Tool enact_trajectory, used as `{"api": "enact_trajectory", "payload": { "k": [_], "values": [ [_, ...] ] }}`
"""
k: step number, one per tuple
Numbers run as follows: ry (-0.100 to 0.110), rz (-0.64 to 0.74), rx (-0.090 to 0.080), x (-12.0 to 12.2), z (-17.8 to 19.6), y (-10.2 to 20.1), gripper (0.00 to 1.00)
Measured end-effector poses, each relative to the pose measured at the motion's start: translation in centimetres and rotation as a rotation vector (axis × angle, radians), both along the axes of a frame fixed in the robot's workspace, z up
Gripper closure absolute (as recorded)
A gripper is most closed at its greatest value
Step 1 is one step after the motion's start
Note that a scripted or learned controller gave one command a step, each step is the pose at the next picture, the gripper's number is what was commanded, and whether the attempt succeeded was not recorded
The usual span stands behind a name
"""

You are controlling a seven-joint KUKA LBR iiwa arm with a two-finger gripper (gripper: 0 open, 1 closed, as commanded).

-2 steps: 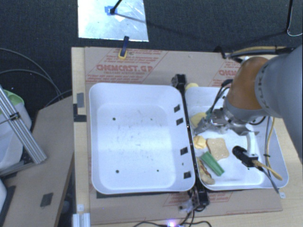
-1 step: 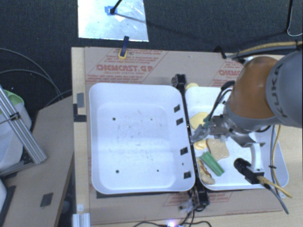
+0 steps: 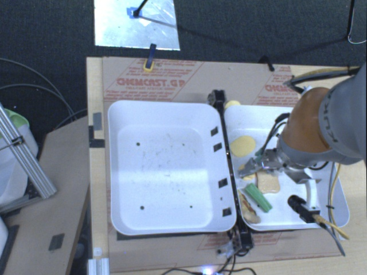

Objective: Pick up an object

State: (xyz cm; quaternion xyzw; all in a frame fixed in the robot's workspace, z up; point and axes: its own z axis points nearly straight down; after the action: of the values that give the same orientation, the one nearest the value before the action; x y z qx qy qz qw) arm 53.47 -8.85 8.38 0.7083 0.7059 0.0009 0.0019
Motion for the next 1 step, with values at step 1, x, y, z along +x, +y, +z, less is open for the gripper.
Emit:
{"api": "enact_trajectory", "payload": {
  "k": [1],
  "values": [
    [0.000,0.003,0.000,1.72,2.59,-1.83,0.00]
  ]
}}
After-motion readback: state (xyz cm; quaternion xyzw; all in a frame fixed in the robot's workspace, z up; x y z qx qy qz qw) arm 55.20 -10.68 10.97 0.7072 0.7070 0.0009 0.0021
